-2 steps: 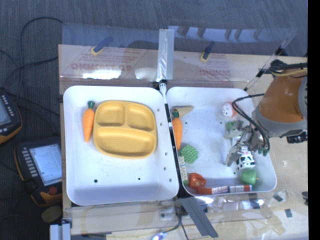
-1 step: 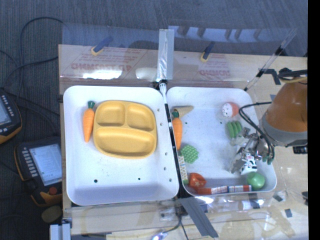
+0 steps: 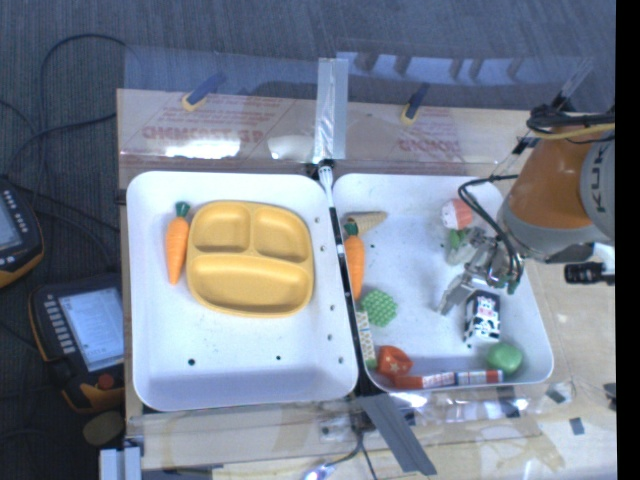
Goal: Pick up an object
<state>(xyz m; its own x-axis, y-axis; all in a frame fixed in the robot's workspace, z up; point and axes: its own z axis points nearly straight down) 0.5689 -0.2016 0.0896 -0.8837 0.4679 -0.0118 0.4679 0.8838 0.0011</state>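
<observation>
gleaming yellow compartmented tray (image 3: 248, 258)

Faint, unreadable red lettering on the clear panels (image 3: 190, 133) behind the bins; nothing legible elsewhere.

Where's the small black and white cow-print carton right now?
The small black-and-white cow-print carton stands in the right white bin, near its right wall, just below the gripper and above the green ball.

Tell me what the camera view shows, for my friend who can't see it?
A grey and orange robot arm reaches into the right bin, its gripper hovering beside a small black-and-white cow-patterned carton. That bin also holds a carrot, a green ball and a marker. The left bin holds a yellow divided tray and another carrot.
</observation>
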